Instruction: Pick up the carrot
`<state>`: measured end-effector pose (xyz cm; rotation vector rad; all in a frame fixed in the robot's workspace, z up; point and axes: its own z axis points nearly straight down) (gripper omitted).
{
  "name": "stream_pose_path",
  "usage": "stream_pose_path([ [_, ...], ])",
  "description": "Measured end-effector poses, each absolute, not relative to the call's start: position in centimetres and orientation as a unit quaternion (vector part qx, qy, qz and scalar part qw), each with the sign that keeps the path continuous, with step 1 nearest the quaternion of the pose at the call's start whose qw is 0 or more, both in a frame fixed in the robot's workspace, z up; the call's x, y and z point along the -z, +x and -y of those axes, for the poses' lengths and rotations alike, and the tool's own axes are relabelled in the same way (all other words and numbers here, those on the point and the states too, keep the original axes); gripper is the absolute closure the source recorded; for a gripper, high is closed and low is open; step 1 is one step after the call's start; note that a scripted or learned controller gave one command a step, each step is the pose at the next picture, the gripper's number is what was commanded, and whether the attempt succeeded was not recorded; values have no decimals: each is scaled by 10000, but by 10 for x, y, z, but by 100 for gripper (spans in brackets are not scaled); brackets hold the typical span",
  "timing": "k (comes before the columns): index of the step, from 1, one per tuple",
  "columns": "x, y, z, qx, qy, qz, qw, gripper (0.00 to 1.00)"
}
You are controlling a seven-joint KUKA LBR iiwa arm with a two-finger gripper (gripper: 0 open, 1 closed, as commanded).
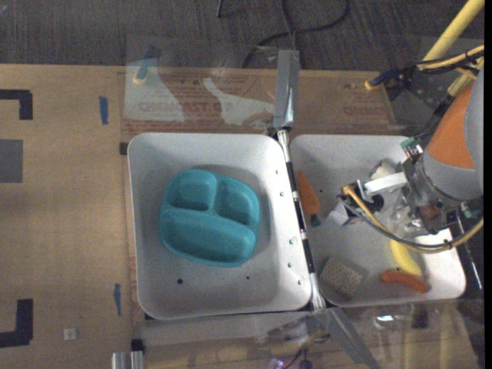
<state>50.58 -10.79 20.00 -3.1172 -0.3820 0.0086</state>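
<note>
From my remote station, the orange tapered carrot (307, 192) with a green stub at its near end lies lengthwise against the left wall of the shallow white plastic bin on the view's right (346, 158), hard by the metal divider between the two bins. I judge this an awkward berth, since the wall leaves little room on one side of it. The grey KUKA arm with its orange band (453, 141) reaches in from the right and bends down over the right half of that same bin. Its gripper (417, 215) hangs low over the bin floor, well apart from the carrot and nearer to a curved yellow plastic banana (405, 258). Whether the gripper is wide or narrow I cannot tell, because the wrist and its cabling crowd my view of it. Along the bin's near edge rest a reddish-orange sausage-shaped piece (405, 282), just beside the banana, and a tan speckled sponge-like block (340, 276); the former's colour could mislead a grasp, in my view. The neighbouring shallow white bin (154, 283) holds a teal moulded plate with three compartments (209, 217), set near its middle, and both bins sit on the cardboard-covered counter (61, 206). The pick is not yet made, I reckon: the arm would need to travel left across the bin and close across the carrot's width.
</note>
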Motion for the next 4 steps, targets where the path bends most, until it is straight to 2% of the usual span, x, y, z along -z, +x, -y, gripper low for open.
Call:
stream_pose_path([
  [1,-130,478,127,-32,-9754,2203,26,100],
  [2,-199,479,141,-19,-9544,2984,7,100],
  [3,-170,479,168,-14,-8435,5372,22,100],
  [4,-199,479,187,-14,-8952,4456,6,100],
])
